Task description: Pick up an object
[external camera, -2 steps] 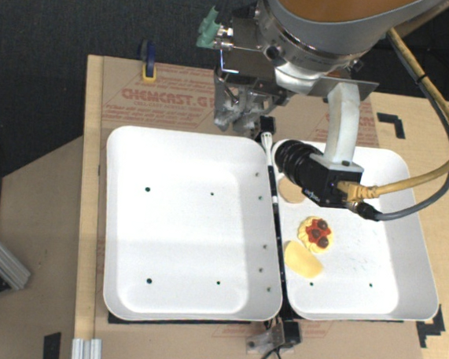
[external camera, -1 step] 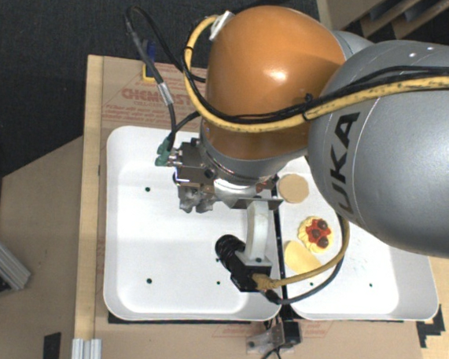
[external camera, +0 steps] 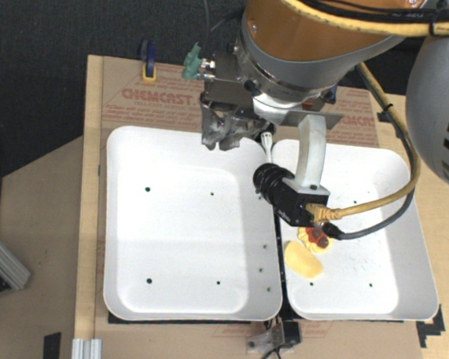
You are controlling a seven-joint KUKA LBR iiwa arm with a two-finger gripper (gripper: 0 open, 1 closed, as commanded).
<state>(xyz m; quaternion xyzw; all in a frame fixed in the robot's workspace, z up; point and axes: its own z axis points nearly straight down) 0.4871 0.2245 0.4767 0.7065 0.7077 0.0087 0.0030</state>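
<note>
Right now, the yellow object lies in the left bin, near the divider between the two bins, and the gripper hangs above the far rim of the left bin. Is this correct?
Not quite. The camera view shows the yellow object in the right bin, near the divider, not in the left bin. The rest holds: the gripper hangs above the far rim of the left bin.

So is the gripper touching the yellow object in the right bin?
Apart. The camera view shows the gripper above the left bin's far edge, white bin floor separating it from the yellow object.
</note>
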